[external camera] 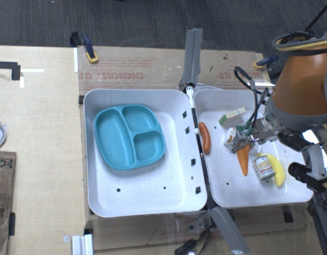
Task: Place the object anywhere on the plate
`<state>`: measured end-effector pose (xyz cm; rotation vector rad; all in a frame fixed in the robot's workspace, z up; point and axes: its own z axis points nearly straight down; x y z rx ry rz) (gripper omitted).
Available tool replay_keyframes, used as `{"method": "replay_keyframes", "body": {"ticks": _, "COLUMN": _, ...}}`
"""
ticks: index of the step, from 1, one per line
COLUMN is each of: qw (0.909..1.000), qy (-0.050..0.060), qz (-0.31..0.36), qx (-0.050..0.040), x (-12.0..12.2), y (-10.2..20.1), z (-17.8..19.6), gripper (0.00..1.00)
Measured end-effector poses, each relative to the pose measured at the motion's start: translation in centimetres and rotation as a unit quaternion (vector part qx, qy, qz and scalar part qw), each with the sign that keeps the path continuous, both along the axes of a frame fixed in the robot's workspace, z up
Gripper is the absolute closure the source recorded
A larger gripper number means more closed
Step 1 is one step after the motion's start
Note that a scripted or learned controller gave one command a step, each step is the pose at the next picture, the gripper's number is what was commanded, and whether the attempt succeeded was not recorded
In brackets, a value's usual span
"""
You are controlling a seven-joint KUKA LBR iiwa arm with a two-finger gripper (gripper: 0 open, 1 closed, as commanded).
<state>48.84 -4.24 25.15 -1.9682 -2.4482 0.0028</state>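
A blue three-compartment plate point(130, 136) lies in the left bin point(100, 195), with nothing on it. In the right bin point(227, 193) are an orange carrot point(243, 162), a reddish sausage point(205, 137), a yellow banana point(278, 172) and a small yellow-labelled can point(263, 167). My gripper point(238, 138) is low over the right bin, right at the carrot's thick upper end. The metal of the gripper hides the carrot's top, so contact is unclear.
A green and white toy point(232, 116) lies near the back of the right bin. A grey divider post point(192, 52) stands where the two bins meet. The arm's orange band point(304, 84) hangs over the right bin's far right. A blue and yellow clamp point(88, 47) sits on the cardboard behind.
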Motion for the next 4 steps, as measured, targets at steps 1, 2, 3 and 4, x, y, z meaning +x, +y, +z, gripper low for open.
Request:
{"method": "replay_keyframes", "body": {"ticks": 1, "qw": 0.9999, "qy": 0.002, "qz": -0.017, "qx": -0.0004, "x": 2.0, "y": 8.3, "z": -6.2, "gripper": 1.0}}
{"method": "replay_keyframes", "body": {"ticks": 2, "qw": 0.9996, "qy": 0.001, "qz": -0.03, "qx": -0.0008, "x": 3.7, "y": 16.5, "z": -6.8, "gripper": 1.0}}
{"method": "replay_keyframes", "body": {"ticks": 3, "qw": 0.9979, "qy": 0.0, "qz": -0.065, "qx": -0.0012, "x": 7.8, "y": 22.0, "z": -3.0, "gripper": 1.0}}
{"method": "replay_keyframes", "body": {"ticks": 4, "qw": 0.9979, "qy": 0.0, "qz": -0.065, "qx": -0.0013, "x": 7.8, "y": 22.0, "z": -3.0, "gripper": 0.0}}
